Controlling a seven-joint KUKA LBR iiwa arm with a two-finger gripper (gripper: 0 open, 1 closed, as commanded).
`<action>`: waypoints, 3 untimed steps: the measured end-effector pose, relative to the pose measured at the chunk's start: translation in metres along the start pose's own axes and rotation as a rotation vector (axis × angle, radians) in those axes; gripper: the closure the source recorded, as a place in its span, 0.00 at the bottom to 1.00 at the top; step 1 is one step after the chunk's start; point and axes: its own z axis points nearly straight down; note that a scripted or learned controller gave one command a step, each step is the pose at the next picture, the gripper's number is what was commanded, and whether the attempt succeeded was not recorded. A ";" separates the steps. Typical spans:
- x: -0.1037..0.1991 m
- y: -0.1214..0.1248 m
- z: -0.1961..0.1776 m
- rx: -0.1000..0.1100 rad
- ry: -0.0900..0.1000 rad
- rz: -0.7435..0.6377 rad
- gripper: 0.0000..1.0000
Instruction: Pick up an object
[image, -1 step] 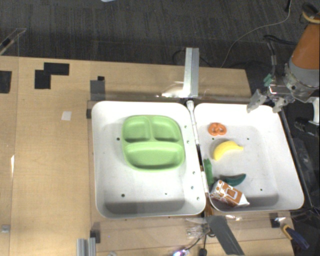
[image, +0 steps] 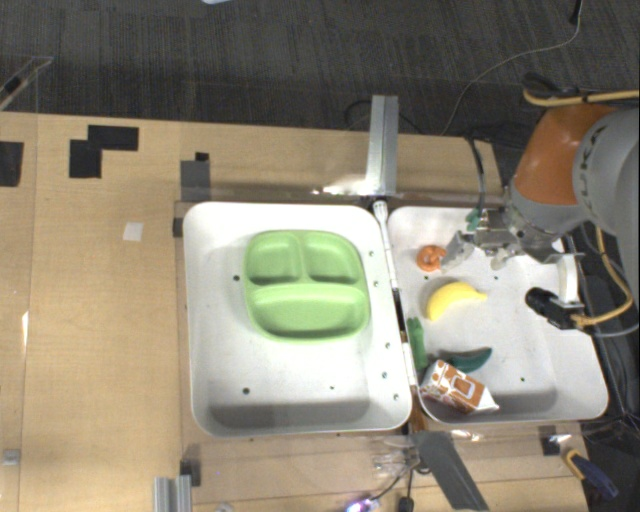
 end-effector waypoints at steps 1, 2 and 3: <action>0.032 -0.008 0.039 -0.013 -0.003 -0.028 0.00; 0.038 -0.093 0.038 -0.016 0.000 0.033 0.00; -0.003 -0.123 0.038 -0.021 -0.001 0.022 0.00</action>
